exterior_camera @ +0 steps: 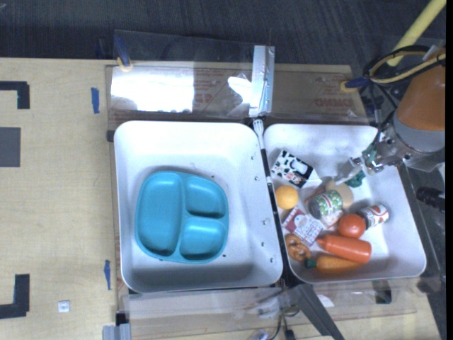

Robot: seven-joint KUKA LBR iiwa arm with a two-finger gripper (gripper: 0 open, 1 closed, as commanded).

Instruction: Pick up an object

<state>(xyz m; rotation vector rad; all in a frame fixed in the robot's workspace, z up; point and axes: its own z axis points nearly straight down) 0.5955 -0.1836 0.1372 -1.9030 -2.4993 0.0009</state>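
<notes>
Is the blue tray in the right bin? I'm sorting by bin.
No, the blue tray lies in the left bin; the right bin holds the small items.

I count two white bins on the surface [56, 190]: left bin [141, 140], right bin [410, 239].

Left bin: one blue divided plate [182, 217], three compartments.

Right bin, as far as I can separate the pile:
- two carrots, the larger [347, 246] and a smaller one [336, 263] just below it
- one tomato [352, 224]
- one yellow-orange round fruit [287, 197]
- one black-and-white patterned box [291, 167]
- one green-and-white can [326, 204]
- one red-and-white packet [304, 226]
- one pretzel-like piece [297, 248]
- one small red-and-white thing [376, 214], kind unclear

One arm, one claw [362, 163].
</notes>
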